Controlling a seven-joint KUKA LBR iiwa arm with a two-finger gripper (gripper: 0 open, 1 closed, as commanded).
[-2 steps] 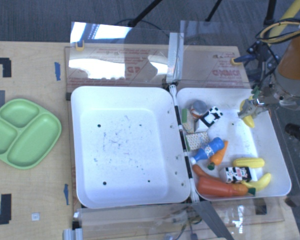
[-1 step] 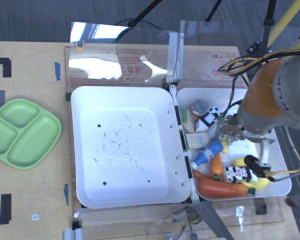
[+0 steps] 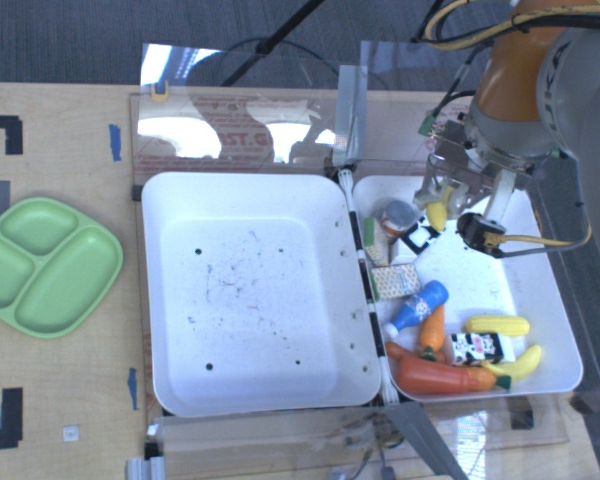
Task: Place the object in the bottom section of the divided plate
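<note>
The green divided plate (image 3: 48, 266) lies on the wooden bench at the far left, outside the bins, with two small sections at the back and one long section at the front. My gripper (image 3: 437, 200) hangs over the back of the right bin (image 3: 550, 313), far from the plate. A small yellow-and-black object (image 3: 429, 222) sits right at its tip, and I cannot make out whether it is held. A silver can (image 3: 396, 215) stands just left of it.
The right bin also holds a patterned packet (image 3: 394, 281), a blue bottle (image 3: 418, 306), a carrot (image 3: 432, 330), a red pepper-like toy (image 3: 435, 374), bananas (image 3: 498, 325) and a black-and-white box (image 3: 477, 347). The left bin (image 3: 250, 283) lies between gripper and plate. A cable (image 3: 520, 240) trails from the wrist.
</note>
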